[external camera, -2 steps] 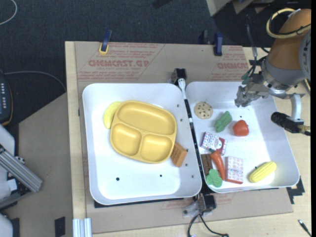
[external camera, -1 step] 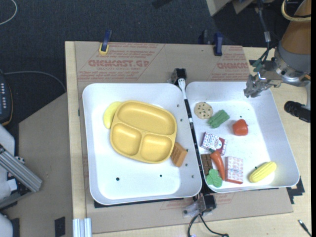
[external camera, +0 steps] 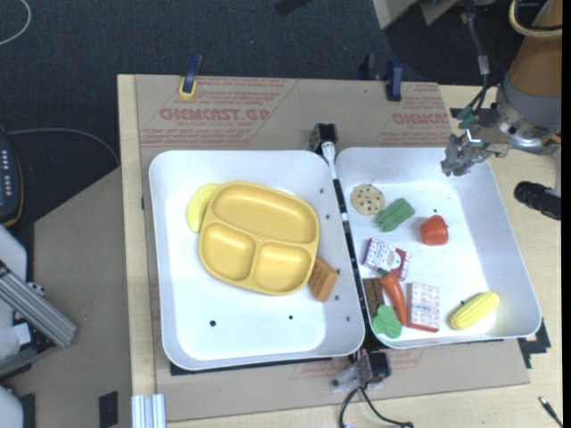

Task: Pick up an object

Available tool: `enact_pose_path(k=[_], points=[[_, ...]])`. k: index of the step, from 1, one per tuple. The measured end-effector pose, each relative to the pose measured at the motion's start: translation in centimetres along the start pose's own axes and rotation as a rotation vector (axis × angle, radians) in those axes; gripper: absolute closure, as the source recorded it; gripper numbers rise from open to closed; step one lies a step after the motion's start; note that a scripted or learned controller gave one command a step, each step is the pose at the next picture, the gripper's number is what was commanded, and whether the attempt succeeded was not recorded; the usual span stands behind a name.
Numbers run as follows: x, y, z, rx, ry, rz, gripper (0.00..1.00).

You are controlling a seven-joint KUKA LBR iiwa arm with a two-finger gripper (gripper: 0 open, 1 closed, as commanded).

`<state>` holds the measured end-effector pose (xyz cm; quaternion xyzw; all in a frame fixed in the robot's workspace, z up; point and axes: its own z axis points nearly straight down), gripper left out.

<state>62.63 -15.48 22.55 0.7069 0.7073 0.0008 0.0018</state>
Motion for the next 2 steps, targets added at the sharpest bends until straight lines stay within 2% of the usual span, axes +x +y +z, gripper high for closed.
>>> enact_pose_path(k=[1, 2], points=[[4.8, -0.2, -0.6, 0.004, 0.003, -0.004, 1.00], [9.4, -1.0, 0.4, 0.007, 0.004, -0.004, 1.00]])
